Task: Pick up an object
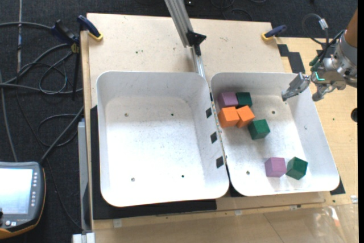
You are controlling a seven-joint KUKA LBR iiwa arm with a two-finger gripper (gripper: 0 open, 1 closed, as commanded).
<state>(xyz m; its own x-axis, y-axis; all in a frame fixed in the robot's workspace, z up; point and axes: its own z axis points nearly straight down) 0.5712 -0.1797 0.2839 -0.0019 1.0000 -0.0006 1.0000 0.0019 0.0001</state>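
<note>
Gripper [306,87] up over the right bin's [318,139] upper right rim, fingers spread apart, one grey finger [295,87] angled down-left over the rim, nothing between them, touching no block. Hanging clear above the white floor. Down in that bin: purple cube [228,99] and dark green cube [244,99] side by side at the upper left, two orange cubes [237,116] pressed together just below, another green cube [259,128] just beside those, turned a little askew. Near the lower edge, a second purple cube [275,167] touching a green cube [297,168]. All cubes, so no long axis to call. Left bin [108,122] alongside, sharing the middle divider.
</note>
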